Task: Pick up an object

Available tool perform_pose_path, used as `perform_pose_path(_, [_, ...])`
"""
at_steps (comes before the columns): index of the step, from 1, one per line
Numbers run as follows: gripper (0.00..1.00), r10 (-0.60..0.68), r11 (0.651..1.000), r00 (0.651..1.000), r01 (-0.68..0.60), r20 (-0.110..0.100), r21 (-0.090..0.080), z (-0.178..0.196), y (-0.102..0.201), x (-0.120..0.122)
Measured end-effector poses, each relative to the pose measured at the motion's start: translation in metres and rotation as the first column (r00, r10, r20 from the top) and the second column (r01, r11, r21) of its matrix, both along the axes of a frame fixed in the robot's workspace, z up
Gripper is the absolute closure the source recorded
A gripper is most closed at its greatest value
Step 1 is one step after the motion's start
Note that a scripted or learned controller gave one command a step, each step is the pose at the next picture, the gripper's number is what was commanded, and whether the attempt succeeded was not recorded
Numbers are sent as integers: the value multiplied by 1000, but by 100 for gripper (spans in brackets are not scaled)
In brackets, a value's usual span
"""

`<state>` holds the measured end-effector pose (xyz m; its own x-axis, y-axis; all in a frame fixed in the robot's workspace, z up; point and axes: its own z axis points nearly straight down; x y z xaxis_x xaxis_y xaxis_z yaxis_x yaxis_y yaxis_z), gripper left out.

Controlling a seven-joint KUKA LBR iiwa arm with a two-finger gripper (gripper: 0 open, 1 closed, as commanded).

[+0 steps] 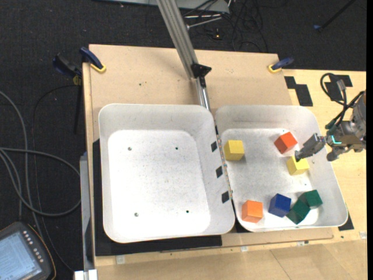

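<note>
The right bin [265, 114] is taken as the reference. Seven blocks are observed inside it. A yellow cube [234, 150] is seen near its left wall, towards the upper half. A red-orange cube [285, 142] is placed in the upper right part, with a second, smaller-looking yellow cube [298, 165] just below it, tilted slightly. Along the lower edge, an orange cube [252, 210], a blue cube [280, 205] and two dark green cubes [306, 206] are grouped, the green pair touching one another in the lower right corner. All blocks appear plain, matt and sharp-edged. The gripper [321, 146] is located over the bin's right rim, one dark finger extended to just above the smaller yellow cube. Whether the gripper is parted or closed cannot be determined; nothing is seen held
</note>
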<state>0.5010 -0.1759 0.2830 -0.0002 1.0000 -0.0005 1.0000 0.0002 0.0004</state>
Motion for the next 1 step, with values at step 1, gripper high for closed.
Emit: perform_pose_path(1, [0,-1,1000,1000,1,-4,1,-45,2,-6])
